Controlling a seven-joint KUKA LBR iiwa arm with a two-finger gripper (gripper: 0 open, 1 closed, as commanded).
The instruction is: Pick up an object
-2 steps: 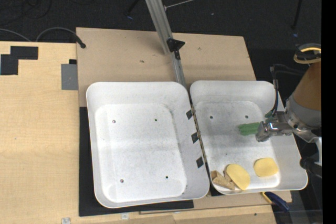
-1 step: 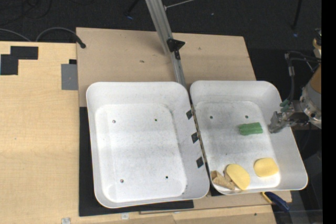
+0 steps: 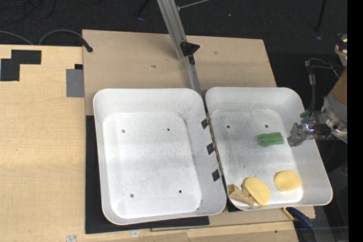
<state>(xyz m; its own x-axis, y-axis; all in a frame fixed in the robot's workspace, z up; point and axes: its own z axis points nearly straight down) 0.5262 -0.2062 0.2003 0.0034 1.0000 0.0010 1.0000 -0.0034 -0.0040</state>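
A green block [image 3: 270, 139] lies in the right bin [image 3: 249, 100], toward its right side. Two yellow objects rest near that bin's front edge: an oval one [image 3: 257, 190] and a rounder one [image 3: 287, 181]. A small tan piece [image 3: 240, 195] sits at the front left corner beside the oval one. My gripper [image 3: 299, 134] hangs at the bin's right rim, just right of the green block, and nothing is seen between its fingers.
The left bin [image 3: 148, 153] stands beside the right one, with black clips [image 3: 210, 148] along the shared wall. A slanted metal rail [image 3: 171, 18] rises behind the bins. Light wooden tabletop [image 3: 39, 139] lies to the left.
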